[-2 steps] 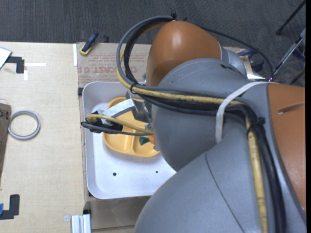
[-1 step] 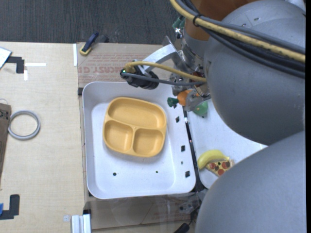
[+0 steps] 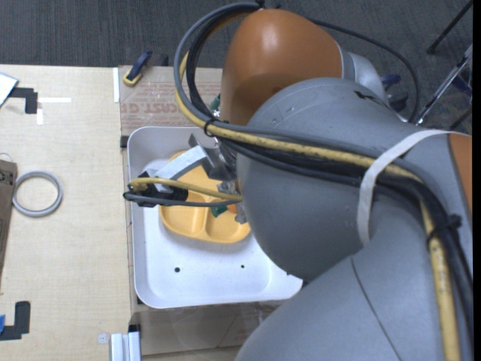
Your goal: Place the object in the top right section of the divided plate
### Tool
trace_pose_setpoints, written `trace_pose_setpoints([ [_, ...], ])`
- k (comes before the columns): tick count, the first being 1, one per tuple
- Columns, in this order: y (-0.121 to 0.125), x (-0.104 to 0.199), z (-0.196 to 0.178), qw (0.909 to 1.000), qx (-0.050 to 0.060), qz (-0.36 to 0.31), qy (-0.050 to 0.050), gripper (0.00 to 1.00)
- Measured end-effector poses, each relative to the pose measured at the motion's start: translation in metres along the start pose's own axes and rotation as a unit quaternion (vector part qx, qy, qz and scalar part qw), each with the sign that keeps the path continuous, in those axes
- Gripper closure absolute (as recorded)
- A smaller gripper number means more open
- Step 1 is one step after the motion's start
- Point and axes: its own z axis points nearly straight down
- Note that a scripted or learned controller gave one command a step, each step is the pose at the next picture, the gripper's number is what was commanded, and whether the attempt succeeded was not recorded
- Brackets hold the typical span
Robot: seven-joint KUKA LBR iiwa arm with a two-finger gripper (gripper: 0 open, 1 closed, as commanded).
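Pale wood bench w/ a white bin (image 3: 150,277): arm (image 3: 338,201) covers most of it, gripper (image 3: 222,173) sits directly over the yellow plate (image 3: 184,220), a small green bit (image 3: 219,210) just below it; finger state: can't tell.

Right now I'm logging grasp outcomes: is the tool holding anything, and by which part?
It cannot be told. The arm covers the tool and most of the yellow divided plate in the white bin; no held object is visible.
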Motion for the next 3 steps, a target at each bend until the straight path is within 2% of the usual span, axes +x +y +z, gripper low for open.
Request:
trace_pose_setpoints([
  [1, 0.0, 0.0, 0.102, 0.9995, 0.001, 0.032, -0.001, 1.0],
  [2, 0.032, 0.074, 0.065, 0.9965, 0.001, 0.084, 0.001, 1.0],
  [3, 0.027, 0.033, 0.052, 0.9952, 0.001, 0.098, 0.001, 1.0],
])
